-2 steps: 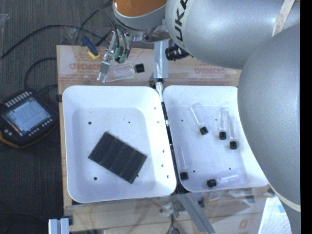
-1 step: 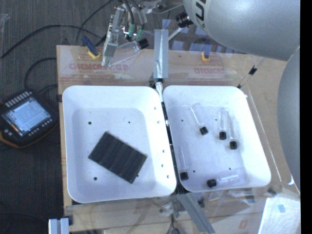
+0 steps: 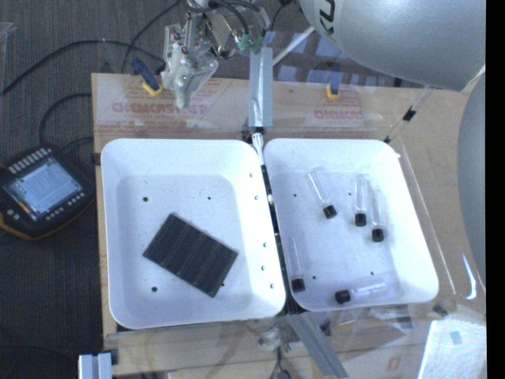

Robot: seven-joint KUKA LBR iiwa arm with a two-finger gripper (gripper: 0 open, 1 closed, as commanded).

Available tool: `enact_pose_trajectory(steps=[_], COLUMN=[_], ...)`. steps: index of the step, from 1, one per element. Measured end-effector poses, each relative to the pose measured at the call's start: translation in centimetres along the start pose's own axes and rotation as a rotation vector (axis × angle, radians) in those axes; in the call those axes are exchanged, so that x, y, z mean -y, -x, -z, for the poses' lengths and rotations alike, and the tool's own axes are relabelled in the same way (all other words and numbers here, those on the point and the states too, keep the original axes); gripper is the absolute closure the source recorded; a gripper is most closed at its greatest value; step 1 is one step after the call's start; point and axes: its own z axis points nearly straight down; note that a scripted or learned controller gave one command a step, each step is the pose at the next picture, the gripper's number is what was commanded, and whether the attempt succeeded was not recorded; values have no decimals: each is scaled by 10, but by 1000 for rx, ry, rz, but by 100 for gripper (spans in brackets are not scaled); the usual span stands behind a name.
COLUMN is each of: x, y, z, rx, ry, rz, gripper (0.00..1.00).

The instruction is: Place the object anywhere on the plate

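A dark ribbed rectangular plate (image 3: 190,255) lies flat and turned at an angle in the left bin (image 3: 118,212). Several clear tubes with black caps lie in the right bin (image 3: 410,235): one (image 3: 319,192) near the back, one (image 3: 360,200) beside it, one (image 3: 361,293) at the front. My gripper (image 3: 184,95) hangs high over the bench behind the left bin's back edge, far from both the tubes and the plate. Its fingers taper together to a point, shut, and I see nothing between them.
A metal post (image 3: 260,85) stands at the back between the two bins. A teach pendant (image 3: 39,189) lies off the bench to the left. Blue and yellow clamps (image 3: 146,76) grip the board's back edge. The arm's big grey body (image 3: 394,22) covers the upper right.
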Motion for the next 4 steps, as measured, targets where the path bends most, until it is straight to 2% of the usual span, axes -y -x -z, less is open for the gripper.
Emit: enact_pose_trajectory(steps=[1, 4], x=[4, 4], y=[15, 19], z=[0, 24], rx=[2, 19], ry=[5, 22], rz=[978, 969], gripper=[100, 100])
